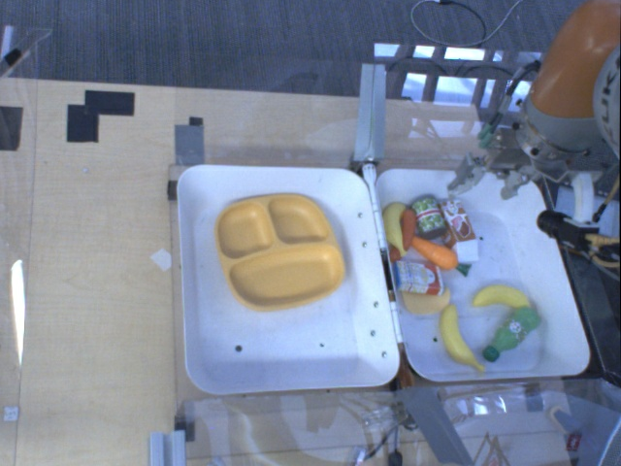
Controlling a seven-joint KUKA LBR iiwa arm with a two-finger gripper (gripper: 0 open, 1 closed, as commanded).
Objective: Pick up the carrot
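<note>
We see the carrot lying in the right bin near its left wall, long axis running left-to-right and slightly downward, below and left of our hand, whose fingers spread wide, holding nothing.

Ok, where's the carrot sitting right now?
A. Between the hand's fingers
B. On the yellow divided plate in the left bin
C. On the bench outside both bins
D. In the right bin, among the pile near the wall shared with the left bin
D: the carrot lies in the right bin, in the cluster of items by the shared wall, while the hand is above that bin's far edge, apart from it.
</note>
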